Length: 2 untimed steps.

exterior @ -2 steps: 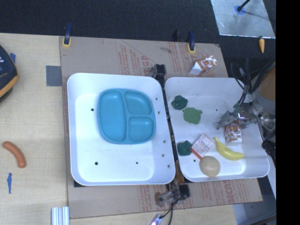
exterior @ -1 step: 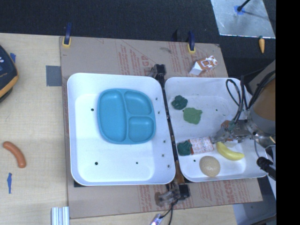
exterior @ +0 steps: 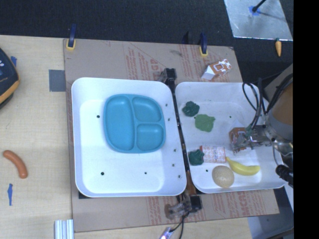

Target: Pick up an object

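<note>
Though smooth, curved yellow banana [exterior: 243,168]

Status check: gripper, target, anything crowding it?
Gripper low in right bin, fingers unreadable. Banana and egg lie loose nearby. Pink packet close beside.

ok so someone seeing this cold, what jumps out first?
Probably the blue divided plate, sitting alone in the left white bin. Next, the clutter in the right white bin: green pieces, a pink packet, a banana and a pale egg-shaped thing along its near side. The arm's tool sits low at that bin's right side, above the banana, and a sausage lies stray on the bench far left.
</note>
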### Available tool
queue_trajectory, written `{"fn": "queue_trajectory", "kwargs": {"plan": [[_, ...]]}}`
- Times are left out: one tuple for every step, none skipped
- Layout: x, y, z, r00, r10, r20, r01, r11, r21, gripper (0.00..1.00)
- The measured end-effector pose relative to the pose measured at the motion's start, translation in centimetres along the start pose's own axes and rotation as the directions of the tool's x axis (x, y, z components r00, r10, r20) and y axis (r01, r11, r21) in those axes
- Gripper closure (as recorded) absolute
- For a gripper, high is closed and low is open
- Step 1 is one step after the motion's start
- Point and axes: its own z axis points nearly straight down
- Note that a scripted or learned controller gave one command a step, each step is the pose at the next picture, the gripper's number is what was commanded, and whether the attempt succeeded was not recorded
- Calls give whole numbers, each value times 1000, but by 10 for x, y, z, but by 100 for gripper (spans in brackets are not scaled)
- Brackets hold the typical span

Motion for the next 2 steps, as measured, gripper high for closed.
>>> {"fn": "queue_trajectory", "kwargs": {"plan": [[48,104,10,1000,8,-7,-8,1000,23,100],[139,109,-90,1000,4,-4,-4,1000,1,100]]}}
